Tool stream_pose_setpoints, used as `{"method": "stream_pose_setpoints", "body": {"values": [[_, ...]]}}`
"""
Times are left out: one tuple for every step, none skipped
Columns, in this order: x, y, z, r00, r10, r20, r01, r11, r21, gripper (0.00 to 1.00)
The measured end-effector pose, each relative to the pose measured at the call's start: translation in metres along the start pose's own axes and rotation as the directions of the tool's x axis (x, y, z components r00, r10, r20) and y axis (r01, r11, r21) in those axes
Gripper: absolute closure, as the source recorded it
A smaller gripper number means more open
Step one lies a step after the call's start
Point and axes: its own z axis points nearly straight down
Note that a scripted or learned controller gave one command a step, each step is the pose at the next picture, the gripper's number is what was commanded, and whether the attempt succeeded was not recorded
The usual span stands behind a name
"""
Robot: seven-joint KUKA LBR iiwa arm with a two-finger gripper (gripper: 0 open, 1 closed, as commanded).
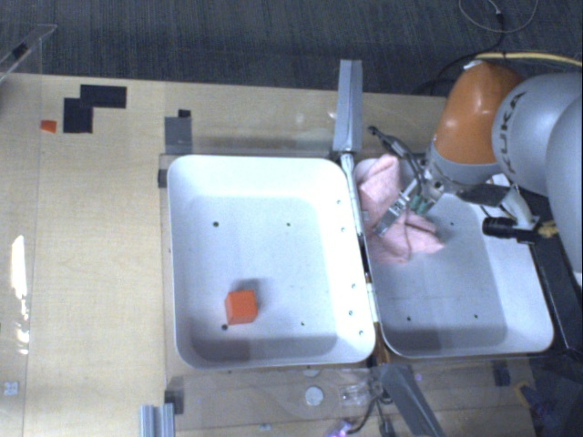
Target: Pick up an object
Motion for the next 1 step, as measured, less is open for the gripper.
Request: {"method": "stream_pose_setpoints", "body": {"values": [[-0.0007, 0.0033, -0.0131, 1.0, -0.001, 0.005, 0.001, 1.0, -0.007, 1.0]]}}
